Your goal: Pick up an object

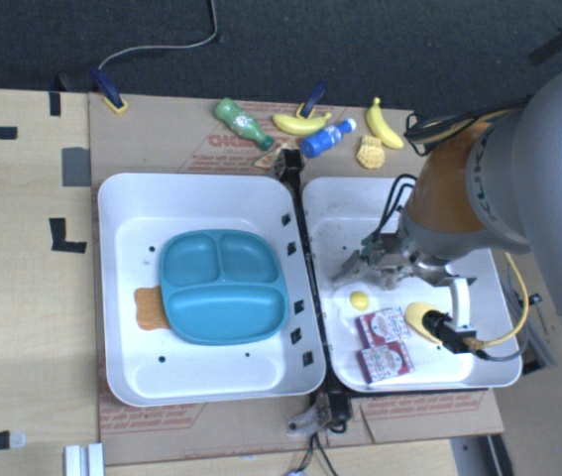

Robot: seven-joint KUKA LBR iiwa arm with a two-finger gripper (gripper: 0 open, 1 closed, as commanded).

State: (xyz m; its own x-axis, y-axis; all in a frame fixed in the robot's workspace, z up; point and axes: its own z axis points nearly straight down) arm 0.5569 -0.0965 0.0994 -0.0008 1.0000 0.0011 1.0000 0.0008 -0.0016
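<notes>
The arm is reaching in from the right of the frame and hanging low over the right bin [332,204], the jaws [365,263] pointing down toward its left-centre floor. How wide the jaws stand, I cannot tell from this slant. Nothing is looking lifted yet: the small yellow piece [359,300] is lying on the bin floor just below the jaws, and the red-and-white packet [384,342] is sitting lower right of it. The blue divided plate [224,286] is resting in the left bin [112,266]. So the pick, I'm judging, is all ahead.
</notes>
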